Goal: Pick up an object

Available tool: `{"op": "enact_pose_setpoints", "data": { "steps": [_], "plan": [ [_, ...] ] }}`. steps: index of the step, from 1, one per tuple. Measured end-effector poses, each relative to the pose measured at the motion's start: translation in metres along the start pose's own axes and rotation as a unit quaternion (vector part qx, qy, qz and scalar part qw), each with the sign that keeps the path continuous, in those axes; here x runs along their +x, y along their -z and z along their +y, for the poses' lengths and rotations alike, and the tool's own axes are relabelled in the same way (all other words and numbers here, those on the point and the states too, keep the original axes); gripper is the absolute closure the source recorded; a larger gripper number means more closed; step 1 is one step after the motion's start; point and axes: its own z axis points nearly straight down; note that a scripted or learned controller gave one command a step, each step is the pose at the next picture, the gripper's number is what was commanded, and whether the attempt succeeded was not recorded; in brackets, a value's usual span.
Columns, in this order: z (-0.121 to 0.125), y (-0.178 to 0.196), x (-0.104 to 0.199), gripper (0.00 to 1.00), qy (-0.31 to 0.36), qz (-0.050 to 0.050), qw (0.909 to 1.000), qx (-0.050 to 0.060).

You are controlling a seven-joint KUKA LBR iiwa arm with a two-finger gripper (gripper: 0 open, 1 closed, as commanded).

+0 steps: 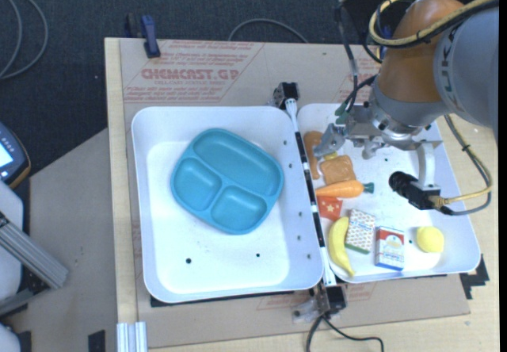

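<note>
The arm leans in over the right bin [459, 251], its hand [337, 140] down at the bin's upper left corner, just above a brown slice of toy bread [336, 168] and beside a small orange piece [313, 141]. I can't tell from here how the hand is set — its working end is a dark tangle against the bread, and nothing shows plainly held.

The risk lies in the crowding. The bread touches a toy carrot [342, 189], with a red block [329, 207] just below and the bins' shared wall right beside, so a descent slightly off could nudge the carrot, pin the bread against the wall, or catch the rim. The bread also looks flat, so the hand might slide over it and come up with nothing.

The banana [339, 246], two small cartons [360, 231] [390, 249] and a lemon [430, 239] lie farther down the bin — easier pickings. The blue divided plate [227, 180] sits alone in the left bin [158, 267].
</note>
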Motion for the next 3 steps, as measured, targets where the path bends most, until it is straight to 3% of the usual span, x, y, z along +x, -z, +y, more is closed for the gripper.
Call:
{"op": "enact_pose_setpoints", "data": {
  "steps": [1,2,3],
  "plan": [
    [0.013,0.000,-0.030,0.00,-0.002,-0.001,1.0000,-0.001],
    [0.030,-0.070,-0.058,0.00,-0.002,0.000,1.0000,0.003],
    [-0.004,-0.098,-0.050,0.00,-0.001,0.001,1.0000,0.004]
  ]
}}
